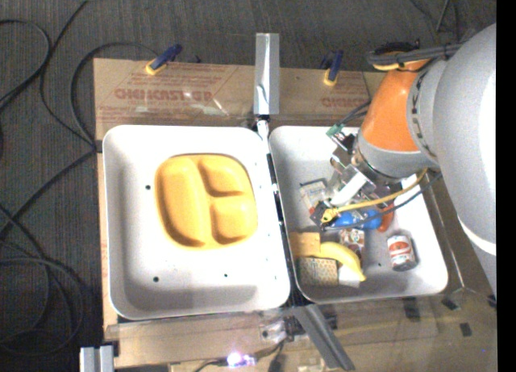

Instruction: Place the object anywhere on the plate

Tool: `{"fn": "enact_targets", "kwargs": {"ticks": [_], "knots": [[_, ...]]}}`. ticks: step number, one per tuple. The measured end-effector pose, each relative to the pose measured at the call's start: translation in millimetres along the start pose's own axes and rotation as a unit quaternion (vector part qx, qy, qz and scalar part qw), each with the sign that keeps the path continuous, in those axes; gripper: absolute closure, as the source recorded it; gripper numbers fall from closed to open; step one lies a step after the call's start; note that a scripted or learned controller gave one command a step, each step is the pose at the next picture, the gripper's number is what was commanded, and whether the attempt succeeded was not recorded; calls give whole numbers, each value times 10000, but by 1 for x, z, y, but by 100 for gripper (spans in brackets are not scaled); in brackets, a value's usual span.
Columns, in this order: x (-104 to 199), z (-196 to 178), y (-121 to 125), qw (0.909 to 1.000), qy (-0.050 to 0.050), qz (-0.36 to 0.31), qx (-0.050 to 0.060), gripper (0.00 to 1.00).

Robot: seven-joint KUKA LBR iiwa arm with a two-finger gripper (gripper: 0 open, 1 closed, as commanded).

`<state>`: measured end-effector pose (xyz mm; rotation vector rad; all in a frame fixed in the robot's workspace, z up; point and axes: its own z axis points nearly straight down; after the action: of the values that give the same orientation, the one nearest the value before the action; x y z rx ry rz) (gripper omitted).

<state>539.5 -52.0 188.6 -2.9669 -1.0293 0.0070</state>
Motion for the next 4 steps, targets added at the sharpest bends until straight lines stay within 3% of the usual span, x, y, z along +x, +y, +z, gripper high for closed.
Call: {"fn": "enact_targets", "kwargs": {"ticks": [1,2,3,4], "knots": [[-22,-23,30,9997,-1,251,7,100],[-29,-10,50,9996,-11,271,0,100],[61,6,32,9999,-6,103,7,100],[93,-56,-20,9981,-5,-622,4,100]]}}
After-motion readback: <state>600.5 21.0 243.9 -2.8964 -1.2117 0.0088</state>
